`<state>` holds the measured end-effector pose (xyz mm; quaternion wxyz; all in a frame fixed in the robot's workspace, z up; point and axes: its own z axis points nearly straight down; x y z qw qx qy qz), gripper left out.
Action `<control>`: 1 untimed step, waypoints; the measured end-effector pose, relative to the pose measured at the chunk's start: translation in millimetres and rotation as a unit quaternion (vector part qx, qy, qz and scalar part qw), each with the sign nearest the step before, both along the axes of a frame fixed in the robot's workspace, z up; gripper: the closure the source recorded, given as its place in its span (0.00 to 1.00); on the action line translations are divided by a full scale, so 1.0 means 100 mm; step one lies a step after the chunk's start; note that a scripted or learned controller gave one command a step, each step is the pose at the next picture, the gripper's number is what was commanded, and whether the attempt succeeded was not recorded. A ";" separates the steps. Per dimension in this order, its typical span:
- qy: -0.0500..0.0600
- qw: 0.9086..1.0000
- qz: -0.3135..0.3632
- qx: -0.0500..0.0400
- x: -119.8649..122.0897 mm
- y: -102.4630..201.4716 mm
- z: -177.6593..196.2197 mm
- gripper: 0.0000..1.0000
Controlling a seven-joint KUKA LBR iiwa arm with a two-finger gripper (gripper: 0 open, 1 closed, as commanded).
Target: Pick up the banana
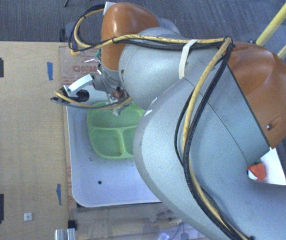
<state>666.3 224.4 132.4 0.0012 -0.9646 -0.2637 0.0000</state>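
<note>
White bin (90, 184) holds green divided tray (110, 134); claw (113, 104) above tray, opening hidden, grip unclear.

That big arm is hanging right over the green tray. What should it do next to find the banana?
Probably lift and pull back a little to look first. The arm covers most of the white bin, the gripper sits at the green divided tray's top edge, and the tray's visible compartments hold nothing.

Glossy green plastic tray (113, 134); smooth white bin (90, 181); matt arm (203, 149).
</note>
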 end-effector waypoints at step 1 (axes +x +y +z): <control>-0.001 0.988 -0.152 0.000 -0.20 0.00 1.05 1.00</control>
